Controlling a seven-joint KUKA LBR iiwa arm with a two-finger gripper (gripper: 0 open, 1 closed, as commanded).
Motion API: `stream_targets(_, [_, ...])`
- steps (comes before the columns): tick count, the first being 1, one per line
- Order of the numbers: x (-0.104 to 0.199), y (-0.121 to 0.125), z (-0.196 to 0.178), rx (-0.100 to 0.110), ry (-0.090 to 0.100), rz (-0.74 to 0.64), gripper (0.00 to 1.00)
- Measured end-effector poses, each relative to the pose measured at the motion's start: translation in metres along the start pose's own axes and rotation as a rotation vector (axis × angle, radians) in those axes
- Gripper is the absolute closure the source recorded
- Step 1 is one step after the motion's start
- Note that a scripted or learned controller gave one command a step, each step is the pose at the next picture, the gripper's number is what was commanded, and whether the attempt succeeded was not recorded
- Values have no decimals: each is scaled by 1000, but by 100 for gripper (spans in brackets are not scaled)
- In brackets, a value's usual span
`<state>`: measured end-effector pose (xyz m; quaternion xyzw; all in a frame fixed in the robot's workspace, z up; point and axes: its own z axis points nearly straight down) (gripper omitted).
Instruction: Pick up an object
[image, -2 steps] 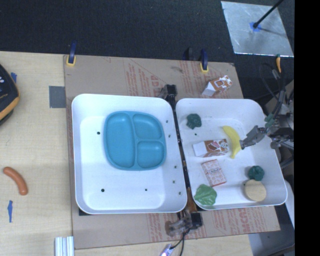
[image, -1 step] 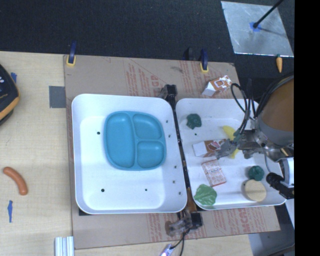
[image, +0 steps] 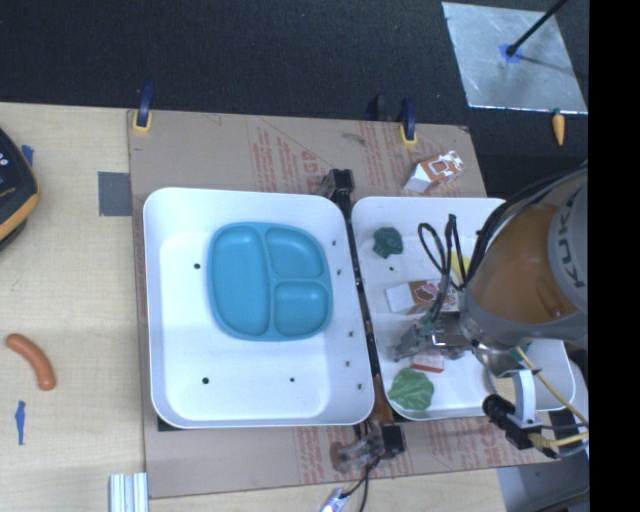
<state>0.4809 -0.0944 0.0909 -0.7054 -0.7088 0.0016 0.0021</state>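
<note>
Brown cardboard (image: 300, 150) covers my bench under both bins. A sausage (image: 32, 360) lies on bare wood at the left. In the right bin (image: 372, 215), a green leaf (image: 412, 390) sits nearest, a dark green lump (image: 387, 241) farther back. The gripper (image: 432, 335) is low among clutter; I cannot tell its state. The left bin (image: 165, 300) holds a blue plate (image: 268, 280).

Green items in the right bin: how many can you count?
2. A dark green lump lies near the right bin's far left corner, and a lighter green leafy piece sits at its near edge. The arm may hide others.
</note>
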Motion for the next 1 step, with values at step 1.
stream_targets(1, [-1, 0, -10, 1, -1, -3, 100])
